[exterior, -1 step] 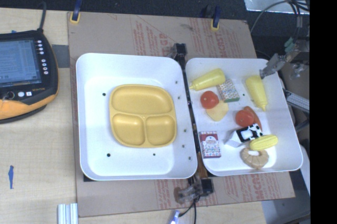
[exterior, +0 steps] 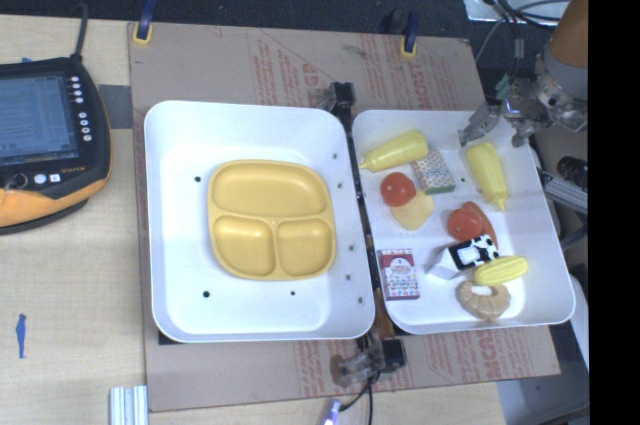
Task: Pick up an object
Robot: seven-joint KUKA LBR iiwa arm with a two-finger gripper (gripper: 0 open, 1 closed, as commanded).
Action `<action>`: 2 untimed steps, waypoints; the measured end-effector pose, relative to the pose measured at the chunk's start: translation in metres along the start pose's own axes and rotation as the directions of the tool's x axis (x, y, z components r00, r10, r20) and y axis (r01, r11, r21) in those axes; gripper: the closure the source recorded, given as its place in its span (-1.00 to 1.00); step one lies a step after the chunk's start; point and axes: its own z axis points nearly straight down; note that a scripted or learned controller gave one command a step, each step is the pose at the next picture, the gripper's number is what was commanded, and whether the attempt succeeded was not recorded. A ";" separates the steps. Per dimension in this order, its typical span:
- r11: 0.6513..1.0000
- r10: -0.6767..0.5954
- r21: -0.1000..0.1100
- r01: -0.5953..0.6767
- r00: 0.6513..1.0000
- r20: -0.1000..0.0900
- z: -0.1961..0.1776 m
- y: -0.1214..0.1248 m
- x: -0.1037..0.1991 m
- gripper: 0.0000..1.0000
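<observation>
Lying in the right bin: a scatter of small toy foods, none of them between the fingers.
Right bin [exterior: 556, 243]: shallow, white, smooth plastic with rounded corners.
Bottles: one yellow bottle [exterior: 394, 151] lies slantwise near the bin's far left; a second yellow bottle [exterior: 487, 174] lies toward the far right, just below the gripper.
Tomato [exterior: 398, 188]: round, red, glossy, touching a pale yellow lump [exterior: 416, 210].
Packet [exterior: 435, 172]: small, speckled, squarish, between the two bottles.
Red piece [exterior: 468, 221]: rounded, beside a black-and-white block [exterior: 470, 254].
Corn [exterior: 500, 270]: yellow, ribbed, resting on a tan ring-shaped bun [exterior: 484, 300].
Card box [exterior: 399, 274]: flat, red and white, at the bin's near left.
Gripper [exterior: 500, 125]: grey metal, spread wide above the bin's far right rim, holding nothing.
Left bin [exterior: 175, 213]: white, carrying a yellow three-part tray [exterior: 270, 218].
Bench: brown cardboard under both bins.
Tablet [exterior: 45, 138]: dark screen, orange casing, far left.
</observation>
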 end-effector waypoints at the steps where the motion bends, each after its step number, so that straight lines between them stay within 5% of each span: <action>1: 1.000 -0.001 0.001 0.001 1.000 0.000 0.032 0.000 0.000 -1.00; 2: 1.000 0.002 -0.011 -0.002 1.000 0.001 0.067 -0.052 0.038 -1.00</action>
